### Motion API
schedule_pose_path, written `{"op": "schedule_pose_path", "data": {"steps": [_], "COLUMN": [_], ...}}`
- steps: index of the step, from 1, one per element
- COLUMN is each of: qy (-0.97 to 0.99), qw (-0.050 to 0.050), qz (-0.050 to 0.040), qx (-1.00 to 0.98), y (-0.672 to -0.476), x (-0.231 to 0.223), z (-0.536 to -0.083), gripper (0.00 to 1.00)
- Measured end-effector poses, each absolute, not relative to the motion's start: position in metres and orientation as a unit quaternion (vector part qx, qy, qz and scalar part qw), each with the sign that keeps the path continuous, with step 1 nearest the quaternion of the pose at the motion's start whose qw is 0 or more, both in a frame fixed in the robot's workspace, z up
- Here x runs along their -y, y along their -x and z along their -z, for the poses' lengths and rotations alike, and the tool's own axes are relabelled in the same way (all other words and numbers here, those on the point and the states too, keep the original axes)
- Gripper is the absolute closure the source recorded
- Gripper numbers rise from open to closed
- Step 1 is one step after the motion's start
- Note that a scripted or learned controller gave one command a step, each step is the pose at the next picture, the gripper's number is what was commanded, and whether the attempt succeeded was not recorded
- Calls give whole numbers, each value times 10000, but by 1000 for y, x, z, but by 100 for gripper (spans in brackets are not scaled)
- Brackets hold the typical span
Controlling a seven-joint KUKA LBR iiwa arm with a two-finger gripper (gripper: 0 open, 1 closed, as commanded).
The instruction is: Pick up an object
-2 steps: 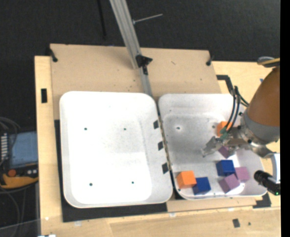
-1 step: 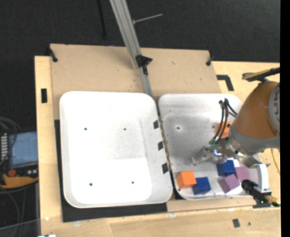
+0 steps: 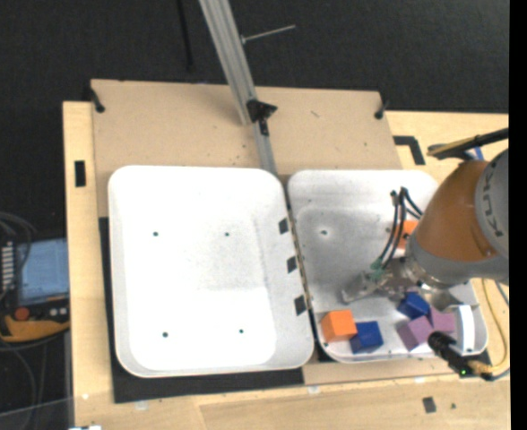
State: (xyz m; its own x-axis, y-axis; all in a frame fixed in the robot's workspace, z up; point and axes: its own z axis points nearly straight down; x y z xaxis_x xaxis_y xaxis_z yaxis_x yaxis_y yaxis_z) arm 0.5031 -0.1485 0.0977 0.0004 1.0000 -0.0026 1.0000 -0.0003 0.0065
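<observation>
My gripper [image 3: 360, 287] hangs low over the right bin [image 3: 335, 206], just above its front part. The arm's orange band [image 3: 452, 218] covers the bin's right side. Below the gripper lie an orange block [image 3: 339, 324] and a blue block [image 3: 367, 336], side by side near the bin's front wall. To their right a purple block [image 3: 415, 331] and a second blue block [image 3: 414, 305] sit close to the wrist. A small orange piece [image 3: 409, 227] peeks out beside the arm. I see nothing clearly held by the gripper.
The left bin [image 3: 129, 240] stands beside the right one, with a divider edge [image 3: 295, 258] between them. A metal pole [image 3: 232, 52] slants up from the back of the bench. Cables and a box [image 3: 39, 276] lie off the bench at left.
</observation>
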Motion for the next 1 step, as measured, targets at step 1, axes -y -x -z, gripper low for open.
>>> {"op": "schedule_pose_path", "data": {"steps": [1], "qy": [-7102], "qw": [46], "qz": [-32], "qx": [-7040], "y": [-504], "x": [149], "z": [-109], "gripper": [100]}}
